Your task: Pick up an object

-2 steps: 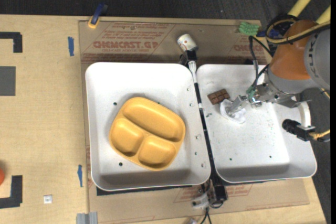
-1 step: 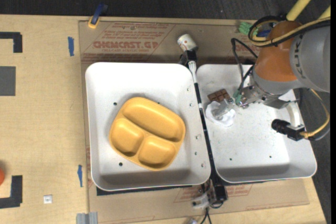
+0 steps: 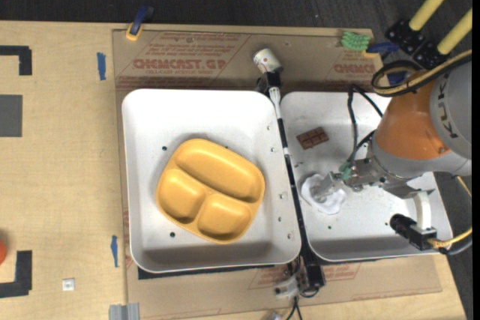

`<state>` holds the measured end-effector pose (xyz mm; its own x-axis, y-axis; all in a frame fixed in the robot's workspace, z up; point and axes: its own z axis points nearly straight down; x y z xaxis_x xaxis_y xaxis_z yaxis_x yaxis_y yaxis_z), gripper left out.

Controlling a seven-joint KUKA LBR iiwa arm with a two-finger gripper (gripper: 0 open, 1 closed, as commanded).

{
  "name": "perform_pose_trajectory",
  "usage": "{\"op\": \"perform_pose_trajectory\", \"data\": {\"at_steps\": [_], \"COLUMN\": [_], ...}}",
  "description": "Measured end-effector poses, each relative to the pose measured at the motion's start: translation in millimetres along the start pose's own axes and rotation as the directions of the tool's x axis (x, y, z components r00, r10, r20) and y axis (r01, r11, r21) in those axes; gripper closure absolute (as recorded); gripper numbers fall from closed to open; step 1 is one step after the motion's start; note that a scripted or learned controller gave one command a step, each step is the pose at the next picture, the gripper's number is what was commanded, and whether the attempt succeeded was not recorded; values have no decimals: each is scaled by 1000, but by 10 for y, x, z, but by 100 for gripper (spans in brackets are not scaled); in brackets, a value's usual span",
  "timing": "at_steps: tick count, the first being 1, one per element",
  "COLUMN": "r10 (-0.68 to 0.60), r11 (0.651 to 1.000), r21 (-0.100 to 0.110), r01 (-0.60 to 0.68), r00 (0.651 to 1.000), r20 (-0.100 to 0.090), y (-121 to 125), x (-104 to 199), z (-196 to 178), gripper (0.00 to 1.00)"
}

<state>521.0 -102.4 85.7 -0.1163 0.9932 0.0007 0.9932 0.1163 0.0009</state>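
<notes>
The arm comes in from the right and its claw (image 3: 339,180) is down in the right bin (image 3: 375,236), low over a small clear object (image 3: 324,192) that lies on the bin floor toward its left wall. The object looks like a crumpled bit of transparent plastic — a cup or wrapper, too pale against the white to name more exactly. The claw tip sits right at its upper right edge; whether the two are touching, and whether the claw is apart or together, I cannot tell from this angle, since the wrist body hides the tip.

Just above it in the same bin, apart from the claw, lies a small brown chocolate-bar-like piece (image 3: 313,137), flat and ridged. The left bin (image 3: 142,161) holds a yellow sectioned tray (image 3: 210,189), lying well clear of the arm.

Judging by its look, the clear piece would be very light and thin, likely to flex or crush under pressure and to slide on the smooth bin floor — a pinch across a raised fold or rim seems better than pressing on its flat part. The brown piece would probably be stiffer but lies low, leaving little edge to take. The yellow tray looks rigid and broad, best taken at its rim.
</notes>
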Motion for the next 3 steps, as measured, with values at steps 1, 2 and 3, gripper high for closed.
{"op": "perform_pose_trajectory", "data": {"at_steps": [1,2,3], "r10": [-62,-63,101], "r11": [998,998,995], "r21": [-1,-2,0], "r01": [62,63,-101], "r00": [998,998,995], "r20": [0,0,-2], "y": [-324,-324,-400], "x": [117,117,102], "z": [0,1,2], "gripper": [0,0,0]}}
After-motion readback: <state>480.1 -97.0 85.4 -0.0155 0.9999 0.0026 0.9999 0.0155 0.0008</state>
